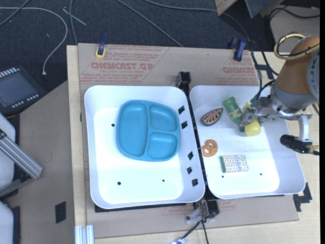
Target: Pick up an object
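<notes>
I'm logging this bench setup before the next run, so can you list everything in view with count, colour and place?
bins: two, white, side by side on the bench
divided plate: one, blue, in the left bin
green object: one, right bin, upper part
yellow object: one, right bin, at the pincer
brown leaf-shaped piece: one, right bin, near the divider
pretzel-like ring: one, orange-brown, right bin
patterned pad: one, pale with green edge, right bin
clamps: two, blue, on the board's far edge
pincer: one, right bin, by the yellow object
</notes>
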Controlling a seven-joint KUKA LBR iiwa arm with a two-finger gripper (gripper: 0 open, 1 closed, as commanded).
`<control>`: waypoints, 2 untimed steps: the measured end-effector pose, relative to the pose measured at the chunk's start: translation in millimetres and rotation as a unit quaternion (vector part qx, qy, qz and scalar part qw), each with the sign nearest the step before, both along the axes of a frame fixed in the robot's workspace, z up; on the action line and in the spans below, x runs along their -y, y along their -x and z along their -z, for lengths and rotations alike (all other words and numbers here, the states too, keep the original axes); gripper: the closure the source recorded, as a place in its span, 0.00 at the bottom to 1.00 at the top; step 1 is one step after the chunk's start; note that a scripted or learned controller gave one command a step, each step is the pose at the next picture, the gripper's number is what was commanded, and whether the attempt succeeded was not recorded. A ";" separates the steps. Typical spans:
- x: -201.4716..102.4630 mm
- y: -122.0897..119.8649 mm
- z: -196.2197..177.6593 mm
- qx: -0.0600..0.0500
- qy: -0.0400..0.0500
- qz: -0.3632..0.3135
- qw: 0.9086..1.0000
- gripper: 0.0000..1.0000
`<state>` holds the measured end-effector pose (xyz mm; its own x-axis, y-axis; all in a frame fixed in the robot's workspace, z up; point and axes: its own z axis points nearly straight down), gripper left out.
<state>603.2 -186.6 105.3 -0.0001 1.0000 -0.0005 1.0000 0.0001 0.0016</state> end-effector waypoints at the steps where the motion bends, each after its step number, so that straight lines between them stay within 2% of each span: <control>1: -4.1 -8.3 -61.8 0.003 0.001 -0.001 1.000 1.00; 2: -6.8 -14.2 -125.8 0.003 0.001 -0.001 1.000 1.00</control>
<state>617.4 -179.8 231.1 -0.0022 1.0000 -0.0018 1.0000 0.0022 0.0073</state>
